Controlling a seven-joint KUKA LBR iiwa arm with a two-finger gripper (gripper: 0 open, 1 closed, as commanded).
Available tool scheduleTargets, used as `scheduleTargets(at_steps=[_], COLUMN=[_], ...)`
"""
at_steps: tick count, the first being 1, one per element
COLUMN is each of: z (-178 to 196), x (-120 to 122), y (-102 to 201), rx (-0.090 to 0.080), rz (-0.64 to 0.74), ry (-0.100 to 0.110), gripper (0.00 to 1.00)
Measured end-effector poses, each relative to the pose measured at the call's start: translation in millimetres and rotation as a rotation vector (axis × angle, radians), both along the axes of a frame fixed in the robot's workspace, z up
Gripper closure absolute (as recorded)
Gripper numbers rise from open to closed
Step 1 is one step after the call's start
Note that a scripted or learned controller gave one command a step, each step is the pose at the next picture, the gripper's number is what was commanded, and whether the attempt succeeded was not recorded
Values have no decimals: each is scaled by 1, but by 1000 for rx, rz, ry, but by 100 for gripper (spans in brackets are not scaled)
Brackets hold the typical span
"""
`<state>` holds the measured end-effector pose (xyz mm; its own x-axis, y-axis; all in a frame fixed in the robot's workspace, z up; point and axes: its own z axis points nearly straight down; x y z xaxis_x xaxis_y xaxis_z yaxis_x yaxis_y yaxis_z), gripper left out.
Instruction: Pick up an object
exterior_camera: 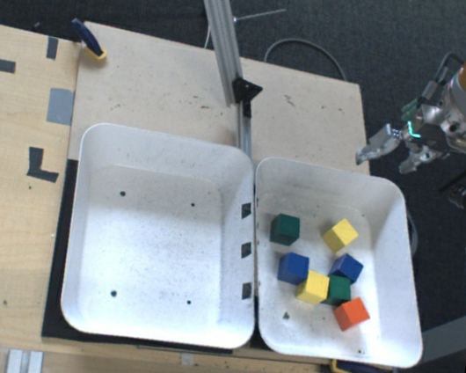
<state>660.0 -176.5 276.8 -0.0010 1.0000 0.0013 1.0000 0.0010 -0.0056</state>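
**Seven cubes in the right bin, gripper spread above its far corner**

Nearest the camera in the right bin (401, 247), an orange cube (352, 313) lies toward the near-right corner. Just beyond it a yellow cube (315, 287) touches a green cube (339, 287), with a blue cube (294, 267) left of them and another blue cube (347, 267) behind. Farther in sit a green cube (285, 229) and a yellow cube (341, 234). Past the bin's far-right corner hangs the gripper (397, 154), its fingers spread apart, holding nothing.
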Motion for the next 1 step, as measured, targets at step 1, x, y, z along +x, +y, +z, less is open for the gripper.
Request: scheduleTargets(at_steps=[1], z=[3], x=[1], y=[0], rx=[-3], rz=[1], ry=[-4], gripper=[0])
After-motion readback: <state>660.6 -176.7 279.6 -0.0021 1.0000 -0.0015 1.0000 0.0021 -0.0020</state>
